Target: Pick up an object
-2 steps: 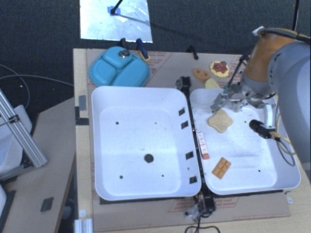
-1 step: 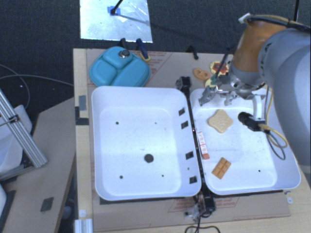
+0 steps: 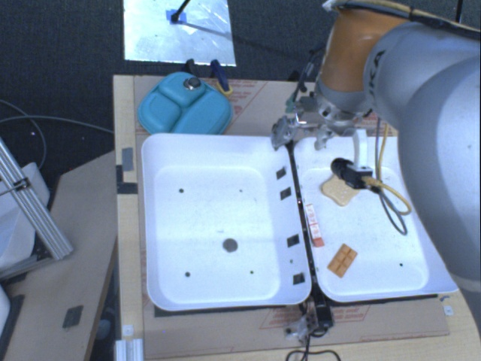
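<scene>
Biscuit [image 3: 336,194], pale and flat, lies in the right bin [image 3: 376,295], just camera-side of my gripper [image 3: 301,136], whose fingers stand apart and empty. I judge it light, stiff and crumbly, so I'd pinch its edges. Farther off lie a label strip [image 3: 313,225], an orange wafer [image 3: 343,260] and a grey disc [image 3: 230,244].

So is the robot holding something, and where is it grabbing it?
Cannot tell: the end effector is too blurry here, above the far edge of the bins.

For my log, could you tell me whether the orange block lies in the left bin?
No, the orange block lies in the right bin.
</scene>
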Motion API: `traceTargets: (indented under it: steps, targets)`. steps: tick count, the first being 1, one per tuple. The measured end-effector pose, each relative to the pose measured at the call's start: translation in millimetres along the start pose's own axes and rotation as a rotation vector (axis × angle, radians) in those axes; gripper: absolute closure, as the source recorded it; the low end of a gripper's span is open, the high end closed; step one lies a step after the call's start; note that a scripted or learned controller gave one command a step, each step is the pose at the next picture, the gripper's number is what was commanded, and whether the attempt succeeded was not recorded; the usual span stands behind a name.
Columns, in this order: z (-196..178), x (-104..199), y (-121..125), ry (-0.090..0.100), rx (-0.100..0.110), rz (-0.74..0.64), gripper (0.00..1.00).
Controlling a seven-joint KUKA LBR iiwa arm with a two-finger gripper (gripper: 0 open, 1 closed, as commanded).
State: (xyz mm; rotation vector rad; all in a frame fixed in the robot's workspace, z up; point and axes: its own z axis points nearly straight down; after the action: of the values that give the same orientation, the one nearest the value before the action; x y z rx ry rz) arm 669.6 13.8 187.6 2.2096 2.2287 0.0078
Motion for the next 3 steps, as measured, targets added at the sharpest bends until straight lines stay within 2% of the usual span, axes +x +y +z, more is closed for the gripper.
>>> traceTargets:
  steps: [1, 2, 3]
  targets:
    - [3, -16, -48, -0.001, 0.007, 0.008, 0.00]
    - [3, 46, -19, 0.001, 0.001, 0.000, 0.00]
    - [3, -8, -55, -0.002, 0.006, 0.010, 0.00]
